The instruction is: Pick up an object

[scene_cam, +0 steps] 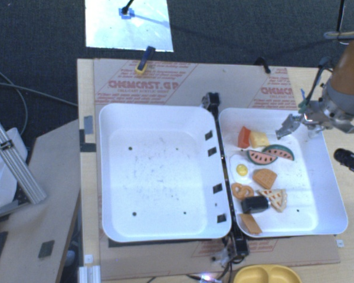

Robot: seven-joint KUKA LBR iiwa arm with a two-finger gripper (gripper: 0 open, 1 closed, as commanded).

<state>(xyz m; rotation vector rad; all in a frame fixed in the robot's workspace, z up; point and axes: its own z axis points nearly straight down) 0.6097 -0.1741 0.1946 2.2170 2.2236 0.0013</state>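
Note:
The right bin (324, 181) holds several toy foods. A red piece (243, 137) and a yellow cheese block (259, 139) lie at its far left. Two watermelon slices (278, 152) (263, 157) rest just in front of them. Nearer the front are a yellow egg-like piece (242, 170), an orange bread slice (265, 177), a pretzel (242, 190), a black object (255, 204), a pizza wedge (276, 199) and an orange piece (251, 223). My gripper (285, 128) hangs over the bin's far part, just right of the cheese and above the watermelon, with nothing seen in it.
The left bin (106, 175) stands beside the right one, with black clips (218, 187) along the shared wall. A yellow dish (271, 274) sits at the bench front. A blue-and-yellow tool (144, 59) and a shiny sheet (128, 16) lie behind the bins.

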